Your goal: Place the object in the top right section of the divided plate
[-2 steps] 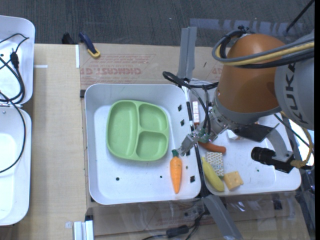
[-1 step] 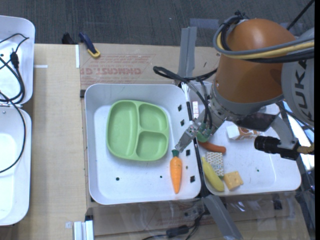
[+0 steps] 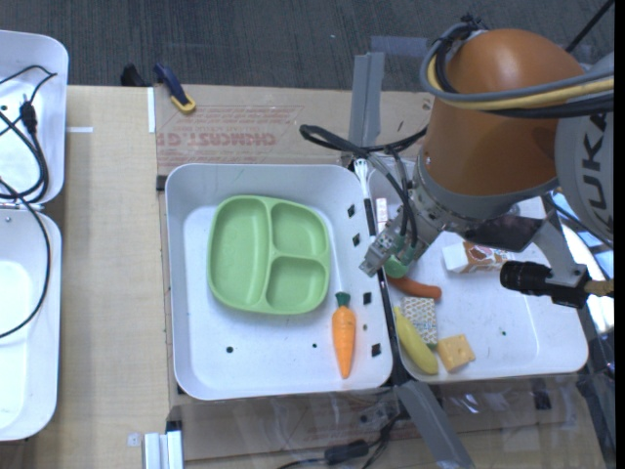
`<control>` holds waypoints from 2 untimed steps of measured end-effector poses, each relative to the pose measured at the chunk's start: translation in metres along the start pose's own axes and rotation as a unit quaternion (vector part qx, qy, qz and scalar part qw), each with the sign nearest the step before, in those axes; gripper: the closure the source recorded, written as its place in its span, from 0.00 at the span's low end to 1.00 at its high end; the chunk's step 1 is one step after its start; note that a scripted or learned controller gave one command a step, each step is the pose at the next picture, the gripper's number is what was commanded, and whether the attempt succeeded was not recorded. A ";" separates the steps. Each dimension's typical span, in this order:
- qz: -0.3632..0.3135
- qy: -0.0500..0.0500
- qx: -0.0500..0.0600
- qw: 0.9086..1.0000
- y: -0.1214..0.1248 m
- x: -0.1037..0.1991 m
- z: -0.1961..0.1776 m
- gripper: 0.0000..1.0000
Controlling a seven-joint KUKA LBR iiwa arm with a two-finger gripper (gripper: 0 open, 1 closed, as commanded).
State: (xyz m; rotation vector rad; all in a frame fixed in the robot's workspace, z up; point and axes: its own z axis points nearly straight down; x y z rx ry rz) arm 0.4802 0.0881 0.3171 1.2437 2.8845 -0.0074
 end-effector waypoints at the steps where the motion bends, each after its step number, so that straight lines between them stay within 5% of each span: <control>1: -0.041 0.001 0.000 0.999 0.036 0.037 0.088 1.00; 2: -0.121 0.002 0.000 0.993 0.053 0.057 0.103 1.00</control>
